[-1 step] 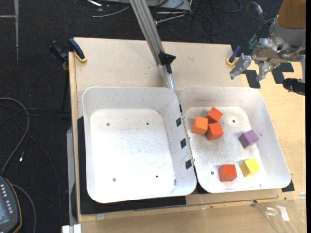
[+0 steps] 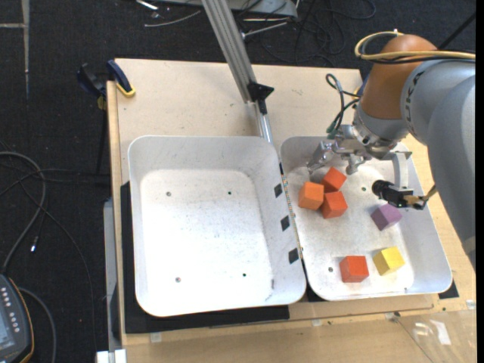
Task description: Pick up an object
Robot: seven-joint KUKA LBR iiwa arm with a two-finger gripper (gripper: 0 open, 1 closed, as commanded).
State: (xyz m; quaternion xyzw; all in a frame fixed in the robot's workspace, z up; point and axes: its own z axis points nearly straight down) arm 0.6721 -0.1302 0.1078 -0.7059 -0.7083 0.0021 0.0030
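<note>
Orange blocks [image 2: 324, 194] cluster in the right bin [image 2: 431, 237], at 6 o'clock just below the gripper [image 2: 344, 157]; finger state I cannot tell.

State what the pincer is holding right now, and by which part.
It cannot be told: the pincer hangs just above the orange cube, its tips unclear.
</note>
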